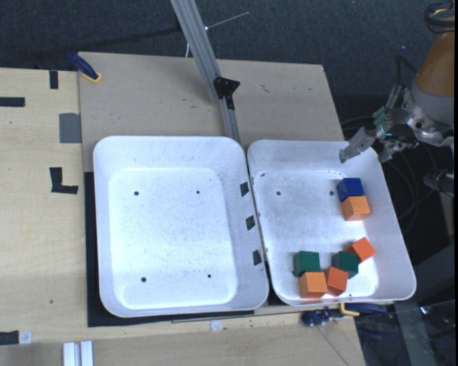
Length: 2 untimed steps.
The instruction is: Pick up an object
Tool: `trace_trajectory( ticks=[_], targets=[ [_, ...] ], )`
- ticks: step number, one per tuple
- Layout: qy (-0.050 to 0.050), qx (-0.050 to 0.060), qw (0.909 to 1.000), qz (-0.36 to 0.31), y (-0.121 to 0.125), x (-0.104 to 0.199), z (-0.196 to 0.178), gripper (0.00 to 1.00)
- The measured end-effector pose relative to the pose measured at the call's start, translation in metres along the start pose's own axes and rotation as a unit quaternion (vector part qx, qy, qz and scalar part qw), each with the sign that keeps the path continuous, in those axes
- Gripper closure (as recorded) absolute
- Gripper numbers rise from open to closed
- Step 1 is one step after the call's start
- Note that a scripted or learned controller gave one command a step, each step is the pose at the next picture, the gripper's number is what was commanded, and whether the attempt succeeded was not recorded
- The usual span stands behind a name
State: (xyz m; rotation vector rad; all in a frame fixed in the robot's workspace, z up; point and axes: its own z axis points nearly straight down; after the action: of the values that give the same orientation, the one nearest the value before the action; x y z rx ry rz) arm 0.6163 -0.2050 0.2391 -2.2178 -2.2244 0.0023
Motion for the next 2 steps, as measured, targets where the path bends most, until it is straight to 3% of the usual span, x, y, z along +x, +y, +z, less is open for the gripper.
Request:
trace_trajectory(
  ticks=[1,2],
  targets=[
    [0.0,0.0,1.0,0.0,0.0,0.0,0.0,0.0],
    [0.001,0.003,1.0,0.0,0.0,0.009,0.061,0.0]
  ],
)
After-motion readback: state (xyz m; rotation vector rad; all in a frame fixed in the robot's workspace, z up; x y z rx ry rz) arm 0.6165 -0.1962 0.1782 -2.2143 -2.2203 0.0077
